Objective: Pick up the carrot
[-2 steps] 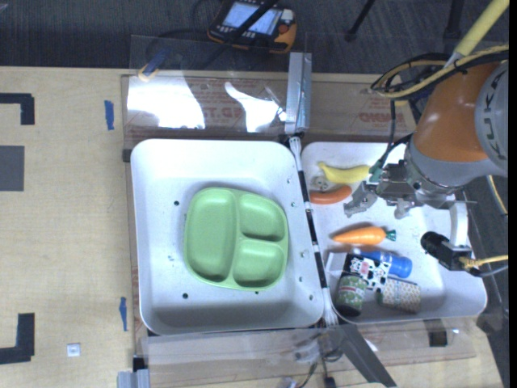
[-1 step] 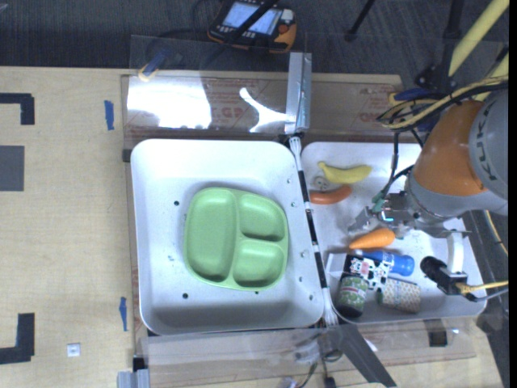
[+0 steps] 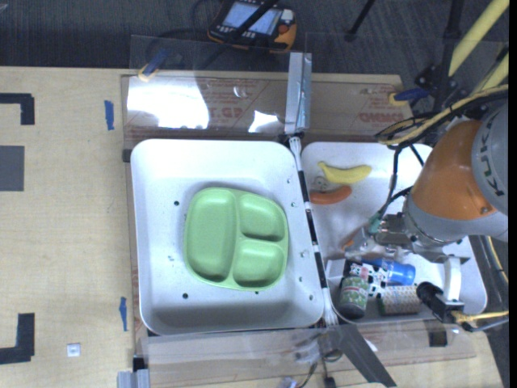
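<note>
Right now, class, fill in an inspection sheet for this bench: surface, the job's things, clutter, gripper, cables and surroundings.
Surface: two white bins side by side, left bin and right bin.
Job's things: carrot lies in the right bin, just below a banana.
Clutter: green divided plate in the left bin; blue bottle, a can and other small items in the right bin.
Gripper: gripper over the right bin, apart from the carrot.
Cables: black cables run along the arm.
Surroundings: handheld controller on the floor beyond the bench.

Grey arm (image 3: 485, 176) with orange band, black cables, metallic wrist
</note>
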`<state>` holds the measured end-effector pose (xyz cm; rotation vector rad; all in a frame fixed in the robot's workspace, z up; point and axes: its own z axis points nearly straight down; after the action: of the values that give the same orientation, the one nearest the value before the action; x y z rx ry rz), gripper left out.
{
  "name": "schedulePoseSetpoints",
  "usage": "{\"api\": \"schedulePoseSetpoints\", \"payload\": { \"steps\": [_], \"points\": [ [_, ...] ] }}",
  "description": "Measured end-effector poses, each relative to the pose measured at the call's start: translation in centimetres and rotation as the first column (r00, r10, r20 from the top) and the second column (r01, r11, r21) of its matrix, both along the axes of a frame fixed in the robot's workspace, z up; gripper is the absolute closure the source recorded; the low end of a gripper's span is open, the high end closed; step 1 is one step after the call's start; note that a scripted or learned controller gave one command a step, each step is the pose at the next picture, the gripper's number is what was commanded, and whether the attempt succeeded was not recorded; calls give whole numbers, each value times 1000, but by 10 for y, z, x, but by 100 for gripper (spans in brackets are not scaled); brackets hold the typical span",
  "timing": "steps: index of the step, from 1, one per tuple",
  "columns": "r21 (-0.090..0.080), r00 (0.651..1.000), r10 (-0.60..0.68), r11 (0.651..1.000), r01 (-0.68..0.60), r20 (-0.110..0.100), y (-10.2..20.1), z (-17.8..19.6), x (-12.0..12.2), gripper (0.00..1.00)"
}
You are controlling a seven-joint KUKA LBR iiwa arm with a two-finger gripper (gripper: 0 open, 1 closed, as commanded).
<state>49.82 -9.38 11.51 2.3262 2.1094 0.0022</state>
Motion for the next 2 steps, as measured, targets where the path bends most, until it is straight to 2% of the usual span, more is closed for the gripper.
{"api": "schedulePoseSetpoints", "payload": {
  "steps": [1, 2],
  "points": [
    [0, 994, 114, 994, -114, 2, -38, -29, 49, 0],
    [-2, 939, 345, 939, -345, 1, -48, -29, 130, 0]
  ]
}}
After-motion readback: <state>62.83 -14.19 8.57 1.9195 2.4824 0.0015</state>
